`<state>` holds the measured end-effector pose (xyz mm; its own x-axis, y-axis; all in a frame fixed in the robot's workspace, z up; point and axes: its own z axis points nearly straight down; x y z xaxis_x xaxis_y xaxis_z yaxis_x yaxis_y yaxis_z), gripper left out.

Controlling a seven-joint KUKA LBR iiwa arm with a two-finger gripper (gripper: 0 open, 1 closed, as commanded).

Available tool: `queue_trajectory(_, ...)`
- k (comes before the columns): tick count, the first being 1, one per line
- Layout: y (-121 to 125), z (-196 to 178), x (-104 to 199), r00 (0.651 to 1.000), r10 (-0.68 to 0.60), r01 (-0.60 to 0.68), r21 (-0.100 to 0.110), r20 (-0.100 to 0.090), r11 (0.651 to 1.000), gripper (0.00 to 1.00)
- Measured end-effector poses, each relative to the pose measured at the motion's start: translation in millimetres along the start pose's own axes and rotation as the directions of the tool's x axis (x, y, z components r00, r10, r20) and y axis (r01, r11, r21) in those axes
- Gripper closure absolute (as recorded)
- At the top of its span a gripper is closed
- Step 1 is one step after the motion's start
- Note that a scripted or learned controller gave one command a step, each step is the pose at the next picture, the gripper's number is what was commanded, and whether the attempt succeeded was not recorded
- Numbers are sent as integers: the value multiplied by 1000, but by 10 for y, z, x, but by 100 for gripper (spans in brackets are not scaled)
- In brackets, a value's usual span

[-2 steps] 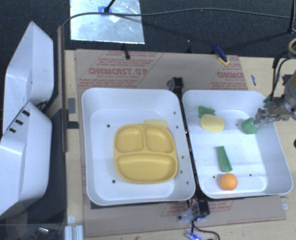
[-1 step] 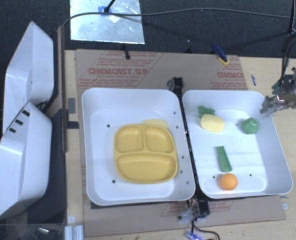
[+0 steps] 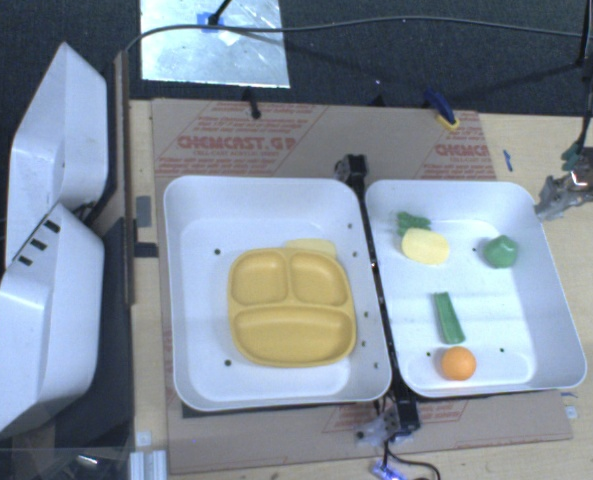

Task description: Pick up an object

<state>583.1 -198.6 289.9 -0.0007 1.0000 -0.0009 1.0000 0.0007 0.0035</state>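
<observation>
White bins, pick pending

Right bin (image 3: pixel 551 298), near to far: orange ball (image 3: pixel 458 364) at 6 o'clock; green stick (image 3: pixel 448 317) centre; yellow lump (image 3: pixel 426 247) at 11; green lump (image 3: pixel 500 252) at 2. Left bin (image 3: pixel 191 268): yellow divided tray (image 3: pixel 292 306). Hand (image 3: pixel 568 194) at the right bin's far 2 o'clock corner, grip state cannot be told. Step: approach. Next: descend over one item.

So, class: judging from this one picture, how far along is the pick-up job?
Nothing looks done yet. The orange ball, green stick, yellow piece and green ball all lie in the right bin; the yellow tray sits in the left bin. The tool is at the right bin's far corner, above the rim, with nothing visibly in it. Reaching, grasping and lifting remain.
</observation>
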Motion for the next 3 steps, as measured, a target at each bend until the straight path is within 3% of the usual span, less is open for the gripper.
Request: queue_trajectory(3, 155, 241, 1504, 1000, -4, 4, 3, -1, 1000, 100)
